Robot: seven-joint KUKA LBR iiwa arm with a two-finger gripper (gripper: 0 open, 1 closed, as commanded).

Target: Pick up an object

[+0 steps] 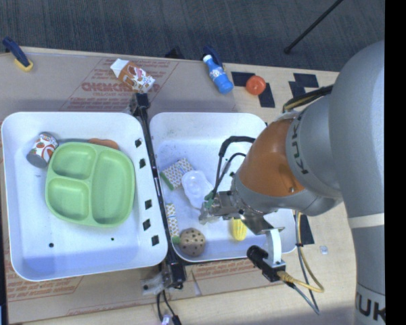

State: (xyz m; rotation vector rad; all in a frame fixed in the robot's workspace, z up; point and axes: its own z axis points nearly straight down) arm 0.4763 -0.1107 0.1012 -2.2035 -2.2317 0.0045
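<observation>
My gripper (213, 212) hangs low over the right bin (210, 124), its wrist and orange band covering the bin's right half. Just left of it lies a clear, pale plastic piece (194, 182). A patterned packet (176, 170) rests further up-left. A brown speckled ball (191, 241) sits near the bin's front edge. A yellow object (238, 230) peeks out under the wrist. Nothing shows between the fingers.
The left bin (13, 181) holds a green divided tray (91, 183), a small can (42, 148) and an orange-brown item (103, 143) behind the tray. On the bench behind the bins lie a snack wrapper (131, 75), a blue bottle (218, 75) and an orange ball (256, 84).
</observation>
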